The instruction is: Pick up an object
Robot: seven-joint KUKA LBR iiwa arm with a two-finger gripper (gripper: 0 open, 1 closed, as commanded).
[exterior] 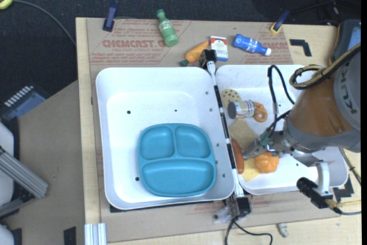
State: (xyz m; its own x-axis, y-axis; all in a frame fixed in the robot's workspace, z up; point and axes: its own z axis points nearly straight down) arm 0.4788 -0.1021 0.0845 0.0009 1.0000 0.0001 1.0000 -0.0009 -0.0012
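Two shallow white bins sit side by side on the bench: the left bin (114, 100) and the right bin (252, 74).

Left bin, one item: a blue divided plate (176, 159) with three compartments, lying flat toward the near right part of the floor.

Right bin, counted items: one round perforated tan disc (229, 94); one small silver cylinder (243, 108) lying on its side just beside that disc; one brown ring-shaped piece (261, 113) touching the cylinder's right end; one flat tan slab (242, 133) below them; one reddish sausage-shaped piece (237, 156) along the left wall; one orange rounded object (267, 163) near the front.

On the cardboard behind the bins, one each: a green bottle (167, 28), a blue bottle (251, 45), a small red and white carton (218, 47), an orange carrot-like toy (196, 52). Two blue clips: one (110, 16) at the left corner, one (280, 21) at the right.

The gripper (256, 149) is down inside the right bin, between the sausage-shaped piece and the orange rounded object, its tip just above and touching or nearly touching the latter. The finger spread cannot be told; the arm body covers most of it, and no item is visibly between the fingers.
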